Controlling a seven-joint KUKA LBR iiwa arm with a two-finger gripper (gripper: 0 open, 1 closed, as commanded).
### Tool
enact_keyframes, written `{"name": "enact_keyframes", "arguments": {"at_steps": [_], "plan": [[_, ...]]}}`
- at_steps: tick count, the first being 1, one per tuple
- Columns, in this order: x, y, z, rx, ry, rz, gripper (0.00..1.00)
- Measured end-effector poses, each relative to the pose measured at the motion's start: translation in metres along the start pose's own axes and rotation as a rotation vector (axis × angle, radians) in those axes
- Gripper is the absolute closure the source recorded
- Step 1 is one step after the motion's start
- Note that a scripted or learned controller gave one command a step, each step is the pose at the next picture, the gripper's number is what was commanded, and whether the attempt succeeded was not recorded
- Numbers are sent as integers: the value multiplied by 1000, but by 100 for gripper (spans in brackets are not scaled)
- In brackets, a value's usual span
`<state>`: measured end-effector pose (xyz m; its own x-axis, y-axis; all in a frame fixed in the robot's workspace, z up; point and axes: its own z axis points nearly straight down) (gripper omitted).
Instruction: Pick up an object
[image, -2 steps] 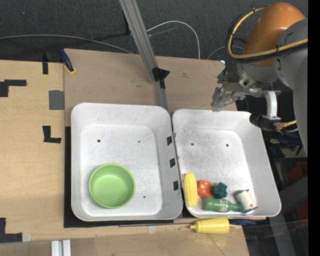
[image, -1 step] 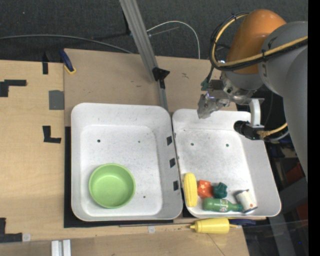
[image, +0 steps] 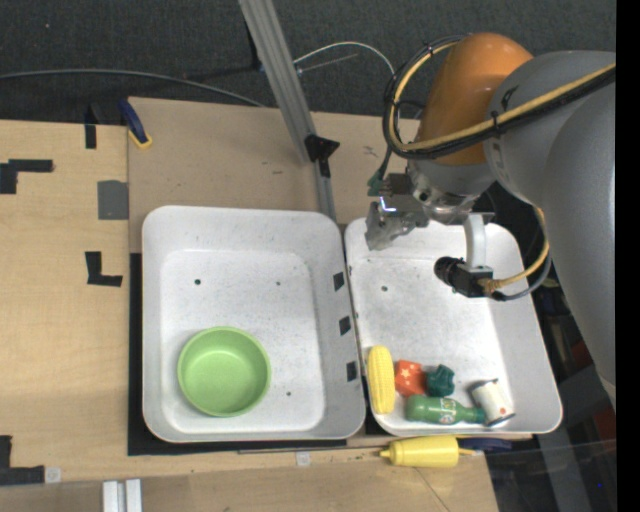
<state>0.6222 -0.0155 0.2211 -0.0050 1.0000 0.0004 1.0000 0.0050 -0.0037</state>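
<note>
The grey arm with its orange band reaches in from the upper right. Its gripper (image: 384, 230) hangs over the far left corner of the right bin (image: 440, 310), with nothing visibly in it. Along the near edge of that bin lie a yellow corn cob (image: 380, 378), a small red-orange piece (image: 407, 375), a teal piece (image: 440, 380), a green bottle (image: 438, 409) on its side and a white cup (image: 492, 398). All of these are well below the gripper in the view. A green bowl (image: 224, 371) sits in the near left corner of the left bin (image: 240, 250).
A yellow squeeze bottle (image: 424, 452) lies on the bench just outside the right bin's near edge. A grey metal pole (image: 290, 95) slants down to the gap between the bins. Cables loop around the wrist, and a black fitting (image: 458, 274) hangs over the right bin.
</note>
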Motion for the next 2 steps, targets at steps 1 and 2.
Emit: {"name": "enact_keyframes", "arguments": {"at_steps": [1, 2], "plan": [[41, -34, -6, 0, 1, 0, 100], [79, -61, -8, 0, 1, 0, 100]]}}
